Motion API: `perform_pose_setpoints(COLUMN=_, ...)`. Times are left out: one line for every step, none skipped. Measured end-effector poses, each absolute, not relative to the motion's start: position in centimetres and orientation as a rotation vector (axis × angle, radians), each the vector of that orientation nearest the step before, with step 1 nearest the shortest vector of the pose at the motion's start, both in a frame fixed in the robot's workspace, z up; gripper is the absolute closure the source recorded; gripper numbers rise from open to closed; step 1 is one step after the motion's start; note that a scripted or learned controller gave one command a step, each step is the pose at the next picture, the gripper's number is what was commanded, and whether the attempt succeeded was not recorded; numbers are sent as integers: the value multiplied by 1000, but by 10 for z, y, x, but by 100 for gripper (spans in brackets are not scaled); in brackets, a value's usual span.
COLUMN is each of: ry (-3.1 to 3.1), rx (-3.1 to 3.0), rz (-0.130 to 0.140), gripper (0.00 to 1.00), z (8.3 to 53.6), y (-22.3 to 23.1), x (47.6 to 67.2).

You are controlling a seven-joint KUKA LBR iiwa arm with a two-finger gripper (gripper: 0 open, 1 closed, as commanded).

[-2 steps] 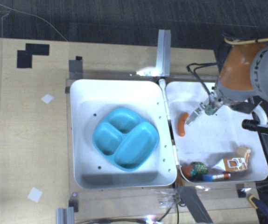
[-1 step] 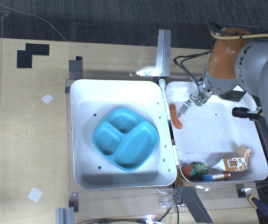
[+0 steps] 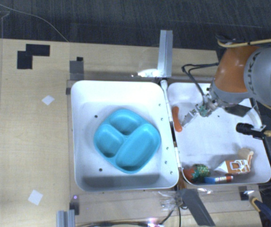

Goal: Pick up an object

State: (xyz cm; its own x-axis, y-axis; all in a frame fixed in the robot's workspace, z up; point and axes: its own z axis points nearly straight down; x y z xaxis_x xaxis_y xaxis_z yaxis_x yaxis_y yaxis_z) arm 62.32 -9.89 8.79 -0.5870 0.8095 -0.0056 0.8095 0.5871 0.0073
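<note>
Gripper (image 3: pixel 188 118) is sitting low in the right shallow white bin (image 3: pixel 263 174), upper-left part, reaching in from the arm's grey wrist w/ orange band (image 3: pixel 232 70). Whether it is released or clenched: cannot tell at this res. Nearest candidate obj. is the slim orange-red stick-shaped item (image 3: pixel 176 119), lying against the bin's left wall, just beside the gripper on its left in the view. Its long axis is running roughly top-to-bottom along the wall, i.e. parallel to the divider between bins. Judgement: the approach is hinging on that wall proximity; closing across the short axis is looking tight on the wall side. Other objs. are lying well apart along the near edge: green-and-red small item (image 3: pixel 199 171), red-blue marker-like stick (image 3: pixel 218 178), orange-white carton (image 3: pixel 237 166), tan rounded piece (image 3: pixel 245 153). Left white bin (image 3: pixel 83 174) is carrying a light-blue divided plastic plate (image 3: pixel 127 140), far side of the divider from the gripper. Nothing is visibly lifted off the bin floor.
</note>
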Motion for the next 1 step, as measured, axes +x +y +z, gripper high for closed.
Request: perform_pose_setpoints(ry=2861, rx=1273, rz=5, gripper=0, z=88, y=-116, x=623)
